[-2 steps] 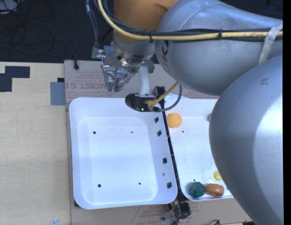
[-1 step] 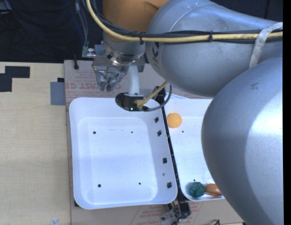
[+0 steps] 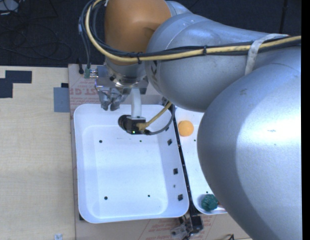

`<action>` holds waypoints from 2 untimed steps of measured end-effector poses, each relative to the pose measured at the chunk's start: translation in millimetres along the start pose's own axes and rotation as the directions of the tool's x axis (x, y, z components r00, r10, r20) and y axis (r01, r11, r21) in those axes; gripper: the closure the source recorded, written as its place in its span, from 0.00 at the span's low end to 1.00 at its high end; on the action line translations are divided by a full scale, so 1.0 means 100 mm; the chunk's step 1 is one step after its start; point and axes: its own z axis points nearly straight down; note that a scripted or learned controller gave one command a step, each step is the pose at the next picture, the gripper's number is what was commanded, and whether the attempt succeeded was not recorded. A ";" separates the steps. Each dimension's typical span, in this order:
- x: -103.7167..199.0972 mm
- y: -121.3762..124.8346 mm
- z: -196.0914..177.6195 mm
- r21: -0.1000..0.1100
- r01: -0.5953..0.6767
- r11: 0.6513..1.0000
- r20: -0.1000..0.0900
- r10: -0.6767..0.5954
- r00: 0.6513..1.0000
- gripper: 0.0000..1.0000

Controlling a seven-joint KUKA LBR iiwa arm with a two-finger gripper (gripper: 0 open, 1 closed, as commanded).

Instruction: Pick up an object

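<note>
- The tool [image 3: 111, 103] hangs over the far rim of the left bin [image 3: 85, 184]; its short fingers stand close together with nothing between them, so it looks closed and empty.
- An orange ball [image 3: 185, 128] lies in the right bin [image 3: 191, 115], just beside the divider, well apart from the tool.
- The ball looks light, smooth and round: it is likely to roll or squirt out, so a grip across its widest middle suits it.
- A small green ball [image 3: 209, 202] sits near that bin's front corner, looking rougher and probably softer.
</note>
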 end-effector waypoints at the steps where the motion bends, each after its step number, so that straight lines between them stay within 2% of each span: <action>1: 0.01 0.01 -0.17 -0.005 0.001 1.000 -0.003 -0.001 1.000 1.00; 2: -0.44 0.00 0.27 0.001 -0.005 1.000 0.001 0.005 1.000 1.00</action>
